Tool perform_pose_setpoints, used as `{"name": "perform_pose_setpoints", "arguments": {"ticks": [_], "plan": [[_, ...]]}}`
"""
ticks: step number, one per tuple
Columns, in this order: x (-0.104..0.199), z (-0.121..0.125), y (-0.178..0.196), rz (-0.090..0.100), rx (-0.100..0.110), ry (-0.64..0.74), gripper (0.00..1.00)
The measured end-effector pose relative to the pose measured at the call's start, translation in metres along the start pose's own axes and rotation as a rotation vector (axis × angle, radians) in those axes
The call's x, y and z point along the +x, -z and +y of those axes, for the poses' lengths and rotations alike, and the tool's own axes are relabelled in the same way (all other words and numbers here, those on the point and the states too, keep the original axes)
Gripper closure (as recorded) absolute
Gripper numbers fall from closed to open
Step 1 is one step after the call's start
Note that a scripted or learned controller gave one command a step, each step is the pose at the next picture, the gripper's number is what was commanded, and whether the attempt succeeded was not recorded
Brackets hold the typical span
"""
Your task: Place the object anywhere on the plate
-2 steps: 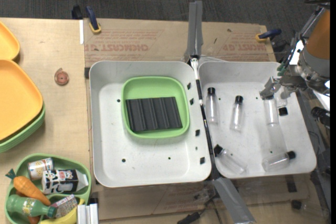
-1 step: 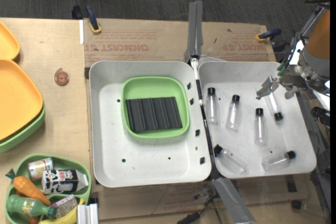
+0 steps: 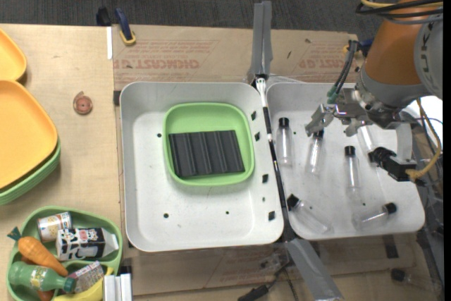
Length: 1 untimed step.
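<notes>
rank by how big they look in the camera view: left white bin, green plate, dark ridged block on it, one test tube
1. Left white bin, largest.
2. Green plate.
3. Dark ridged block, lying on the plate.
4. Test tube in the right bin, smallest; the tubes there look alike in size, so any one ranks last.

Hidden and cut-off parts over the two bins

The gripper [image 3: 350,111] is largely covered by the arm's wrist, so its grasp cannot be made out. The yellow plates [image 3: 21,127] are cut off by the left edge, the bowl of toy food [image 3: 60,256] by the bottom edge. The labels on the small cans there are too small to be read.
</notes>
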State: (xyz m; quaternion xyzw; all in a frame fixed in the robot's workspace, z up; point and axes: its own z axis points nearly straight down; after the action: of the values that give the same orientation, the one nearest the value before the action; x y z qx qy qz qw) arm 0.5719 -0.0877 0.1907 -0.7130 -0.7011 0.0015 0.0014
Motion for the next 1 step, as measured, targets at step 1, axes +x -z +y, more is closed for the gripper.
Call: {"name": "perform_pose_setpoints", "arguments": {"ticks": [1], "plan": [[0.1362,-0.0318,-0.0004,-0.001,0.001,-0.123,0.00]]}}
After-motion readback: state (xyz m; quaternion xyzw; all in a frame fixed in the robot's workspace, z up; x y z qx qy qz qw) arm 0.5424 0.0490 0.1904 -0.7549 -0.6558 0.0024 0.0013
